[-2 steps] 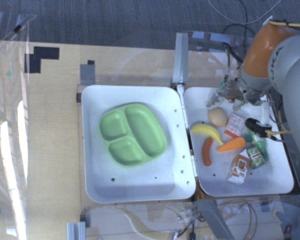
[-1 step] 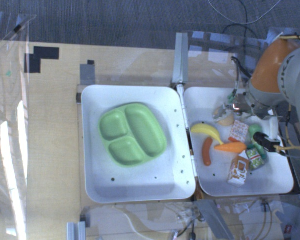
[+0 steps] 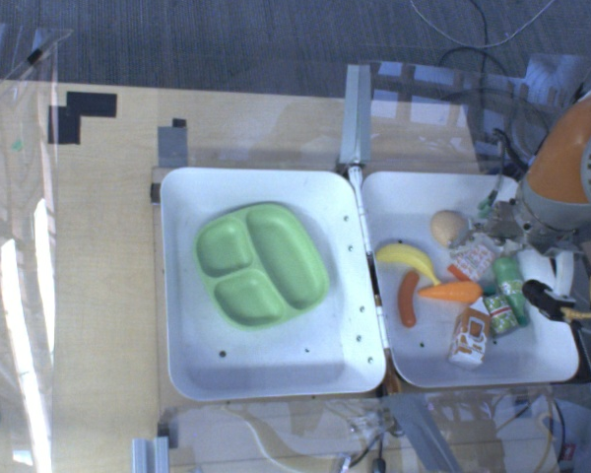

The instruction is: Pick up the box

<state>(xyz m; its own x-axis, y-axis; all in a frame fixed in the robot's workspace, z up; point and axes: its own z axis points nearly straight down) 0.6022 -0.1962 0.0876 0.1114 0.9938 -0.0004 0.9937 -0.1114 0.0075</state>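
A green divided plate (image 3: 262,264) is held in the left bin (image 3: 276,377). In the right bin (image 3: 414,190), the box (image 3: 470,338) is seen at the near side, beside a carrot (image 3: 451,291), a sausage (image 3: 408,298) and a banana (image 3: 406,258). The claw (image 3: 517,235) is poised over that bin's far right; its opening cannot be told.

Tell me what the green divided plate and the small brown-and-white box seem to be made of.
Green plate: probably moulded plastic, smooth with a soft sheen; one even colour and rounded compartment walls suggest it. Box: seemingly printed cardboard, matt; flat faces, straight edges and printed colours suggest it, though a plastic toy is possible.
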